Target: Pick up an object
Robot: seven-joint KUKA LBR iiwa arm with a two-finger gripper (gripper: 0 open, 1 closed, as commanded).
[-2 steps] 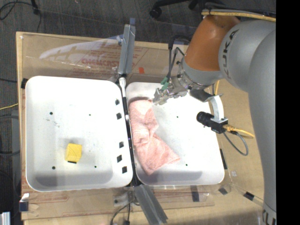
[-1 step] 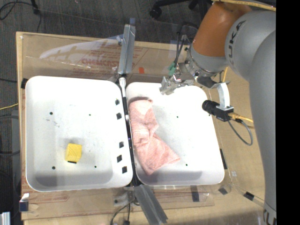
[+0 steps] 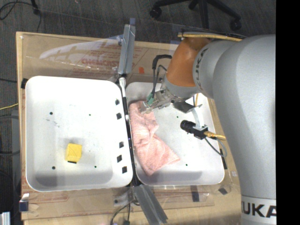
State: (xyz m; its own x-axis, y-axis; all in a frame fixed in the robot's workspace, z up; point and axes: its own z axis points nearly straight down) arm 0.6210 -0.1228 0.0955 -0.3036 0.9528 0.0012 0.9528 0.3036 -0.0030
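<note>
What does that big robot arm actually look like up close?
The arm is a thick, rounded, light grey tube with dark KUKA lettering near its base. An orange band wraps it above the wrist. A black cable loops beside the wrist, leading to the small metal gripper.

Office chair base (image 3: 202,6), dark carpet (image 3: 70,8)

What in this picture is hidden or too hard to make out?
- Gripper: in the camera view its fingers are too small and crowded by the wrist to tell open from shut, or whether they touch the pink cloth.
- Right bin: its right side lies under the big grey arm.
- Yellow block in the left bin: too small to say what it is.
- Cloth: its folds hide anything beneath.
</note>
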